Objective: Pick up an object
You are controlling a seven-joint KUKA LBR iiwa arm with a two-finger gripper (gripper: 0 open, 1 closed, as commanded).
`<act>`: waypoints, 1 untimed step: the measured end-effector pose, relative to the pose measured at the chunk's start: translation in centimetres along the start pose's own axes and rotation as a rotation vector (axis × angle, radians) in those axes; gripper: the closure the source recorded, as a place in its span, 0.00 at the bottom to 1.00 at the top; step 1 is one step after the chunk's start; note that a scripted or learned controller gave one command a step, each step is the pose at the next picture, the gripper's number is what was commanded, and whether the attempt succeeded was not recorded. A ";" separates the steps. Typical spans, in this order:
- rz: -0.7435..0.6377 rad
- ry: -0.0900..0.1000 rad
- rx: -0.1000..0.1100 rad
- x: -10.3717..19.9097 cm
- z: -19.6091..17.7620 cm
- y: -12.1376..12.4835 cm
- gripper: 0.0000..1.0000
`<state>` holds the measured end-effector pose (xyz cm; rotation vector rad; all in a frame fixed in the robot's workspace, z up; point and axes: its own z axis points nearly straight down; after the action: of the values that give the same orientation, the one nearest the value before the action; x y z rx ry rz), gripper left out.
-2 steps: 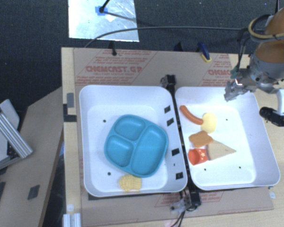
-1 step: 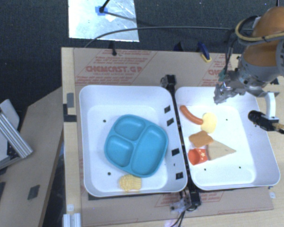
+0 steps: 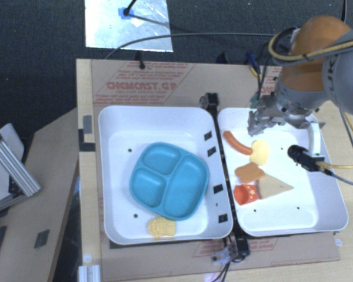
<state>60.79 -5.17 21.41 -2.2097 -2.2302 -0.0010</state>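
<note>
The fingers (image 3: 260, 126) hang just above the pale yellow toy (image 3: 259, 152) — open or closed, I cannot tell.

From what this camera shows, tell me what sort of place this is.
Most likely a robotics lab bench set up for grasping trials. Two shallow white bins sit side by side on a board, one with a blue divided plate, the other with toy food such as a sausage, under the gripper.
</note>
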 end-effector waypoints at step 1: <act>0.000 0.000 0.001 4.7 0.8 -1.4 1.00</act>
<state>59.34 -0.47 20.67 -2.2094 -2.2299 -0.0004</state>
